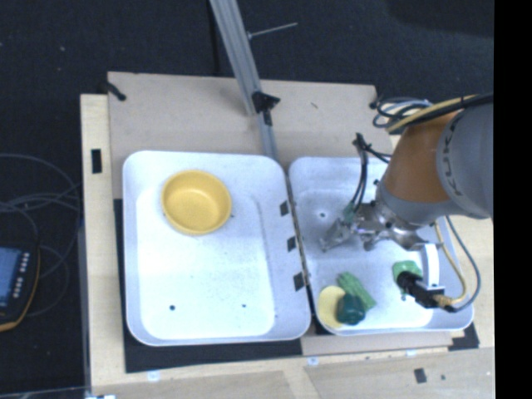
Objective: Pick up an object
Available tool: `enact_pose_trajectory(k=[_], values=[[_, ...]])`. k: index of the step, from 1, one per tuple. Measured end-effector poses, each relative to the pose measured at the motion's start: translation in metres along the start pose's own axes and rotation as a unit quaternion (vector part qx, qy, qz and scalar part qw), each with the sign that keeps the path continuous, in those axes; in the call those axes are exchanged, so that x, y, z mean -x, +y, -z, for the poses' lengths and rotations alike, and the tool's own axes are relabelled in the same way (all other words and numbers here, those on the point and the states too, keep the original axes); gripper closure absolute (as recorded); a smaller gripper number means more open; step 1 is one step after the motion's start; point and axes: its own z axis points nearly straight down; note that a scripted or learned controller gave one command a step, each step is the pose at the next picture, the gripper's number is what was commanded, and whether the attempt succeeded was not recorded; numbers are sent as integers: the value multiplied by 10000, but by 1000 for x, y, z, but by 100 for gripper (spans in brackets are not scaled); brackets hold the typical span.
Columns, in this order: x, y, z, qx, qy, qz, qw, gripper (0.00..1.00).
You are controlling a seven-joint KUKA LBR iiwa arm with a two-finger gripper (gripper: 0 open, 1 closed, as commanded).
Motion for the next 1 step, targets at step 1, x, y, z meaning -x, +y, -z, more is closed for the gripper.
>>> enact_pose_trajectory(k=[1], values=[[0,2,13,30,5,1,10000,100]])
